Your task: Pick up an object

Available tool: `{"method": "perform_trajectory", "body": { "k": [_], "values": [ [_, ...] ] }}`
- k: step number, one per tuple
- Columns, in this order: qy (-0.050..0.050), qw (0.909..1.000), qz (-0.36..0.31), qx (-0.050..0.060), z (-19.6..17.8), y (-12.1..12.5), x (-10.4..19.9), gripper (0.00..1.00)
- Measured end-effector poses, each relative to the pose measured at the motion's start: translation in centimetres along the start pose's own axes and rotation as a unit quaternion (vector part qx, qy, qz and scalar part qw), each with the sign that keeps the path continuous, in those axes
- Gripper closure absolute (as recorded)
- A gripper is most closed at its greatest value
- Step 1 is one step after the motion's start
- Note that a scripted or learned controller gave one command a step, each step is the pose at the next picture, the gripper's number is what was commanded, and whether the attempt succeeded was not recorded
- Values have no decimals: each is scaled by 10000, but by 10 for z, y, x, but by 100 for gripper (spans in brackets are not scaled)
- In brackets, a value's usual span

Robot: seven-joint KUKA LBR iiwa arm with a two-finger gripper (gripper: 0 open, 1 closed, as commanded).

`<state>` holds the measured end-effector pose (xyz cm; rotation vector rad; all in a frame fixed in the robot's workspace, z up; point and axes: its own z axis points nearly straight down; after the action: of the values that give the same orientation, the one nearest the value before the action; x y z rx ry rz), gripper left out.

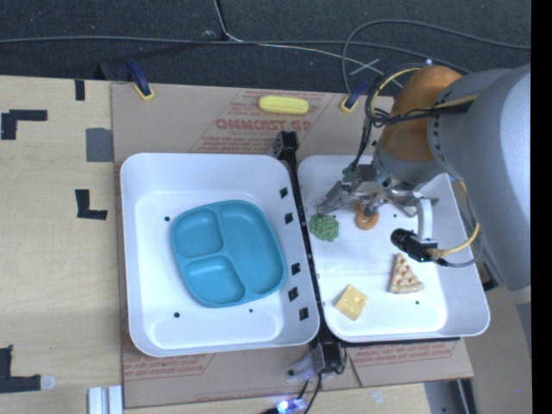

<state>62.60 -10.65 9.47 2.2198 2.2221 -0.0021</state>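
Observation:
In the right bin lie a green broccoli piece, a small orange piece, a pizza slice and a yellow cheese wedge. My gripper hangs over the bin's far left part, open, with nothing between its fingers. One finger points toward the broccoli and ends just above it. The other finger stands right over the orange piece.
The left bin holds a blue divided plate. A yellow banana lies on the cardboard behind the bins. A black divider runs between the bins. Cables loop off the wrist above the right bin.

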Motion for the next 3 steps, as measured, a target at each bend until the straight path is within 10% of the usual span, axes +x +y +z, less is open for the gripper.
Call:
{"method": "perform_trajectory", "body": {
  "k": [1, 3],
  "values": [
    [10, 10000, -8, -12, -14, 1, 1, 100],
    [5, 10000, -5, -32, -139, 5, 2, 100]
  ]
}}
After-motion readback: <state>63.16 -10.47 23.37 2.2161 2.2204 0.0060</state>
